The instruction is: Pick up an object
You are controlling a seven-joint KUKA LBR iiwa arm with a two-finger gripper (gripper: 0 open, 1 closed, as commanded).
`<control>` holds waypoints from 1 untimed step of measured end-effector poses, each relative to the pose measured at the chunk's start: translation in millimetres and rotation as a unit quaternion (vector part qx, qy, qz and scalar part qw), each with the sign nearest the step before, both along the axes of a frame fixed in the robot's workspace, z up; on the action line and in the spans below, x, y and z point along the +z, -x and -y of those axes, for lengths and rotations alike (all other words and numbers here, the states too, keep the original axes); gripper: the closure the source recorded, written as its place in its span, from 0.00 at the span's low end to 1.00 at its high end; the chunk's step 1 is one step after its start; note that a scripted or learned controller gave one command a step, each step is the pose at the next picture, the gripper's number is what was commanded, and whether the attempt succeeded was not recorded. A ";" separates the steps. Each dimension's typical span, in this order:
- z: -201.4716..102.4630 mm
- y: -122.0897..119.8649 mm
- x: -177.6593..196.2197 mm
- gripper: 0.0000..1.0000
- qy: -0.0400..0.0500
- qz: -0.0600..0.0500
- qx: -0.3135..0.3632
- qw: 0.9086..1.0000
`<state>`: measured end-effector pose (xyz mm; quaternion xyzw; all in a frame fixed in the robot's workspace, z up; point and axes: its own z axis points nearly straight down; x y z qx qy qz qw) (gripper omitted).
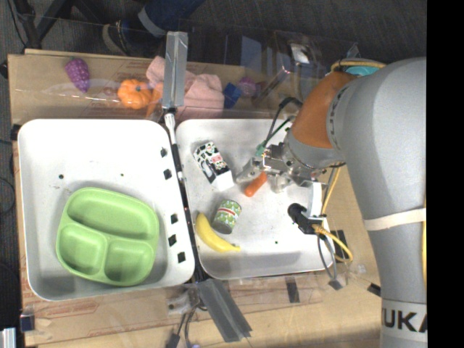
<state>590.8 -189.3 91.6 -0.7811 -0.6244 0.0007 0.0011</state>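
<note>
An orange carrot (254, 185) lies in the right bin (290, 256), in its upper middle, right at the tip of the gripper (262, 167). Its long axis runs on a slant, from lower left to upper right, and the upper right end goes under the metal of the gripper, so that end is hidden. The lower left end is the free one and points toward the middle of the bin floor. The gripper is on top of or against the carrot, but whether its grip is spread, closed, or clamped on the carrot cannot be told from this slanted view (the wrist hardware covers the contact).

Just left of the carrot a small black-and-white patterned carton (211, 162) lies tilted, its long axis going from upper left to lower right. Below the carrot, apart from it, a small can with a green label (227, 215) lies on its side, and just beside that a yellow banana (212, 237) curves along the lower left part of the same bin.

The left bin (43, 143) holds a green divided tray (109, 235) in its lower half. Beyond the bins, on the bench's far edge, sit an orange toy pumpkin (133, 93), a purple toy (77, 72) and a pink cloth (201, 89).
</note>
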 end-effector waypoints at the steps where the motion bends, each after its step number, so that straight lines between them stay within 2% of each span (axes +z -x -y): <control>1: -1.6 0.0 9.0 1.00 -0.001 -0.002 0.003 1.000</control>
